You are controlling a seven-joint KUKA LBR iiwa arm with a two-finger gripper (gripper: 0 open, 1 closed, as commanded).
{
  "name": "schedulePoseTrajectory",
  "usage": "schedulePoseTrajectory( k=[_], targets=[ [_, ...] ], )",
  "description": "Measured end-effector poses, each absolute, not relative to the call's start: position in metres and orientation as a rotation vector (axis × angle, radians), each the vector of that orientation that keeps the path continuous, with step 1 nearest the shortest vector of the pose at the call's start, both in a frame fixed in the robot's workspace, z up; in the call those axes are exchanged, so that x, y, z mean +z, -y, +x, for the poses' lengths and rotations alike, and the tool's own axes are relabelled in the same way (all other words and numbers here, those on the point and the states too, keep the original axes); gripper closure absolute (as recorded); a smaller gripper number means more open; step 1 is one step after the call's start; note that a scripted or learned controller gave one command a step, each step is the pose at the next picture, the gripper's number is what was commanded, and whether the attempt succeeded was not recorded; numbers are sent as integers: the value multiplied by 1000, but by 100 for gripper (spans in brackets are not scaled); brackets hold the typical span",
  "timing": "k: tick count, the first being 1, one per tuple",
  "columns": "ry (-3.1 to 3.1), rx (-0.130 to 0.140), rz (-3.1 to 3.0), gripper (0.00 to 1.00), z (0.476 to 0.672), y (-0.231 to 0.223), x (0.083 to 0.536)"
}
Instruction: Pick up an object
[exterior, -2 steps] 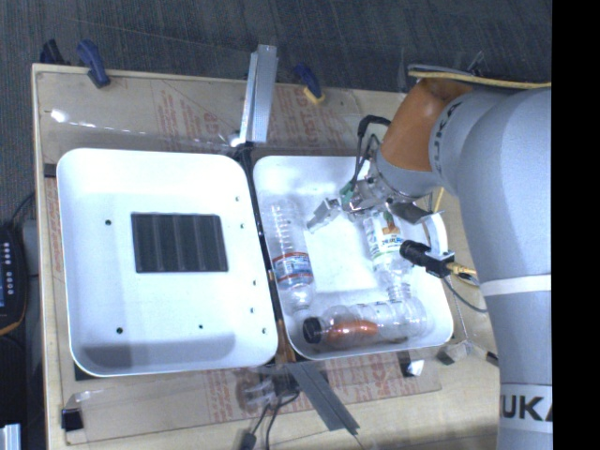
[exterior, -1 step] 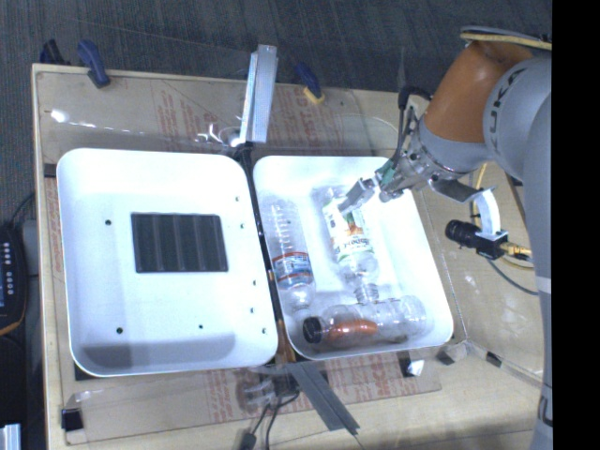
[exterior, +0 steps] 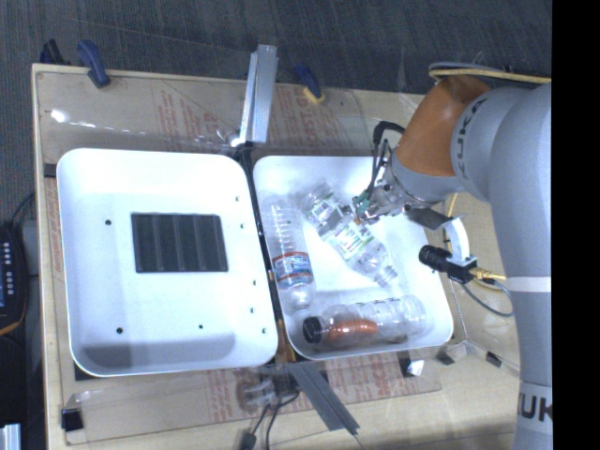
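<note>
1. Nearest the lens: grey arm [exterior: 525, 251] with orange band [exterior: 433, 129], reaching in from the right over the right bin [exterior: 427, 251].
2. Tool [exterior: 366, 206] low over that bin's upper middle, just at a clear bottle with a green-and-white label [exterior: 349, 237]; cannot tell whether spread or pressed together, nor whether touching the bottle.
3. Also in the right bin: a clear bottle with a blue label [exterior: 291, 262] along the left wall, and a bottle with a dark cap and brownish contents [exterior: 361, 324] lying across the near edge.
4. Left bin [exterior: 94, 195] beside it, with a dark ribbed rectangle [exterior: 178, 243] on its floor.
5. Both bins on the counter [exterior: 141, 97], blue clamps [exterior: 92, 62] on its far edge.
</note>
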State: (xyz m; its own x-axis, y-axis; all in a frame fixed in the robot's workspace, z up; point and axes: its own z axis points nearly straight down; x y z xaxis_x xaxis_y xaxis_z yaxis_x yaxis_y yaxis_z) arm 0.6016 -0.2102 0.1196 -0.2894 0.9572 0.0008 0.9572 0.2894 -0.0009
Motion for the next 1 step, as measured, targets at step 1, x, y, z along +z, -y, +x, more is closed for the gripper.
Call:
schedulePoseTrajectory(
  k=[1],
  targets=[
    [2531, 2, -1858, 0, 611, 210, 92]
  ],
)
